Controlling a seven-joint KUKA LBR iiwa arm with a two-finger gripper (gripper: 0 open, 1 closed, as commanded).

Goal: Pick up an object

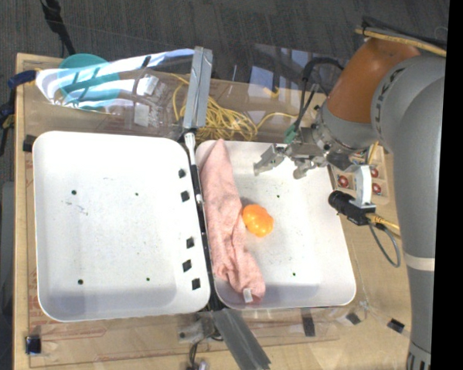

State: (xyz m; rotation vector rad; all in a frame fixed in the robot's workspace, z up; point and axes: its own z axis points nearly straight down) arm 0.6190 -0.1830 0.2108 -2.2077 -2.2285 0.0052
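Observation:
An orange ball-like object [257, 219] lies near the middle of the right bin [320, 262]. A pink cloth [228, 219] stretches along that bin's left wall, from its far corner down to the near edge, touching the orange object's left side. My gripper [283, 165] hangs over the far part of the right bin, above and to the right of the orange object. Its fingers [263, 163] are spread apart with nothing between them.
The left bin [105, 228] sits beside the right one, with a row of black clips along the divider. Behind the bins lie a tangle of yellow cable [219, 122] and a clear plastic bag with a teal object [90, 80].

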